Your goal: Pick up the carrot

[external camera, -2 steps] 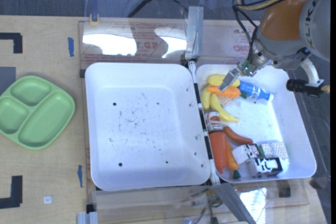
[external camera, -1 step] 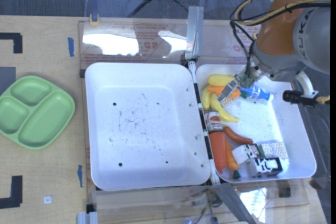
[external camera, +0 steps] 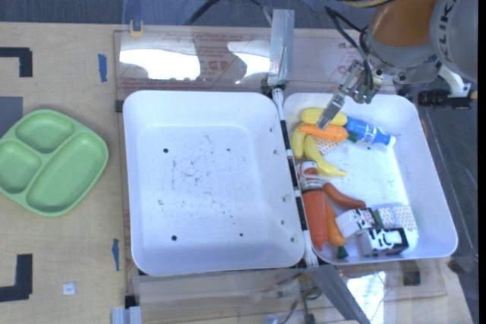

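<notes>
Two bins sit side by side on the counter; the carrot lies in the right bin.

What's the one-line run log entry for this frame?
arm: over right bin | gripper: low at bin's far end, tips at small carrot and banana | grasp: cannot tell | large carrot: near divider, untouched

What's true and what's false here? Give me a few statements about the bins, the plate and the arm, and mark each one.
1. The green plate lies on the bench, left of both bins. True.
2. The carrot lies in the left bin. False: it lies in the right bin, along its left wall, toward the near end.
3. The gripper is at the right bin's far end, by the banana. True.
4. The blue bottle rests on the green plate. False: it lies in the right bin.
</notes>
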You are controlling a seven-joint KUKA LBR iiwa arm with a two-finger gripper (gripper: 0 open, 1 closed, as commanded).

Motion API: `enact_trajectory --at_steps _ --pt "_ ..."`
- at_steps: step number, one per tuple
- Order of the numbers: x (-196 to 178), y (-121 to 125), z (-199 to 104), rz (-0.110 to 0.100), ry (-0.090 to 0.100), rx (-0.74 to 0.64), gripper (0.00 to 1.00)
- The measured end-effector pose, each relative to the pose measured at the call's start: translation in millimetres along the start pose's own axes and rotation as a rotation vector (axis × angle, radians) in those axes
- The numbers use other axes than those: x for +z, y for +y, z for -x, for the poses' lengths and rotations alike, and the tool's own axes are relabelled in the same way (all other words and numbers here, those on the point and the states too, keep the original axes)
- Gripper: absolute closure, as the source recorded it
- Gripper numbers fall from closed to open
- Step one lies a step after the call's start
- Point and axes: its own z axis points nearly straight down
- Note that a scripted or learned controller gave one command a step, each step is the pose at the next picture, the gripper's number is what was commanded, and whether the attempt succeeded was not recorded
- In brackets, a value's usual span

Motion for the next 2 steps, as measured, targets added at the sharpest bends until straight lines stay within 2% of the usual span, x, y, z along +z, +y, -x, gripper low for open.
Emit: enact_trajectory --at_steps 1,2 --pt "-34.8 -51.3 29.9 -0.001 0.000 0.107 0.00" --pt "-46.5 -50.3 31.3 0.003 -0.007 0.106 1.00"
